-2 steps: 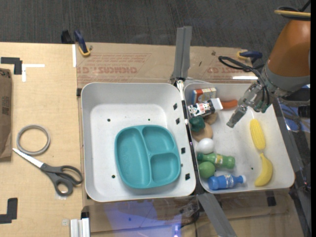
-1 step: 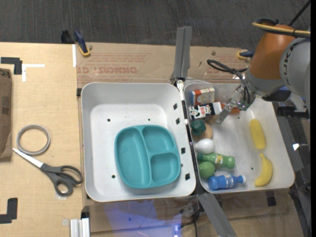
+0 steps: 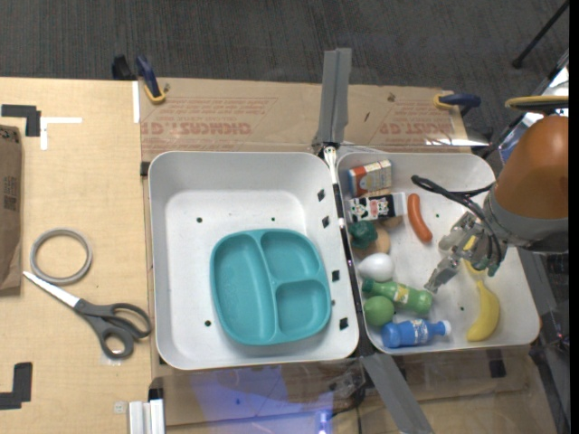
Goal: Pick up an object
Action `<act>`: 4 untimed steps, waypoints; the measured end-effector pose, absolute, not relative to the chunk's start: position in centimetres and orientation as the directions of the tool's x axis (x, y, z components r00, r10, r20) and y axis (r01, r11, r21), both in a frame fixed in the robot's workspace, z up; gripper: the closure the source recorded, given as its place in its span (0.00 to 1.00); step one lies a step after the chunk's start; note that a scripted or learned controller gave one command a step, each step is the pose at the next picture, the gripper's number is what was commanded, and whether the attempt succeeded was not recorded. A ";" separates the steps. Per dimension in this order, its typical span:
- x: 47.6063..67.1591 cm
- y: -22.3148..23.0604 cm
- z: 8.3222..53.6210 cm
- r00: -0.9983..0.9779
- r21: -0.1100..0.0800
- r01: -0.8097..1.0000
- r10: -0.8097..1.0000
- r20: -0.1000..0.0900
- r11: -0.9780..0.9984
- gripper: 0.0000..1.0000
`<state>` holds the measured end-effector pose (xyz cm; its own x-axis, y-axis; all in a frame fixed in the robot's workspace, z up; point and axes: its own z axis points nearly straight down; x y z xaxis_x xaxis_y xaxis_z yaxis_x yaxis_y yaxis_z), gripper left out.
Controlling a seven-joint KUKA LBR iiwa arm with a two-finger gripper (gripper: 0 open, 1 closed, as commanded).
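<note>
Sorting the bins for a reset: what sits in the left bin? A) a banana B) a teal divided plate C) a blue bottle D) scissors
B: the teal divided plate lies alone in the left bin, while the banana and blue bottle are in the right bin.

Dark grey carpet (image 3: 271, 16) covers the floor along the top. A light wooden bench (image 3: 72, 197) spreads below it, marked with black tape (image 3: 20, 116) and white tape (image 3: 63, 121). A cardboard sheet (image 3: 244, 116) with red print lies under the bins, held by blue clamps (image 3: 149, 78) at its far edge. A grey strip (image 3: 335, 93) runs down between the bins. On the bench's left lie a tape roll (image 3: 61, 254), scissors (image 3: 99, 315) just beside it, and a brown bag (image 3: 9, 206) at the edge. Bluish light (image 3: 262, 396) glows near the bottom.
</note>
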<state>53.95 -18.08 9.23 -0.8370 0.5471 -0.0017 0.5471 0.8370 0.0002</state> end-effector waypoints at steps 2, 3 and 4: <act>59.7 -10.5 9.2 -0.670 -0.001 0.743 0.743 -0.001 0.670 0.00; 59.8 -10.6 10.2 -0.671 -0.001 0.742 0.742 -0.005 0.671 1.00; 62.6 -4.9 19.2 -0.623 0.000 0.782 0.782 -0.003 0.623 1.00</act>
<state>62.61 -4.88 19.20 -0.6231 0.7822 -0.0028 0.7822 0.6231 0.0001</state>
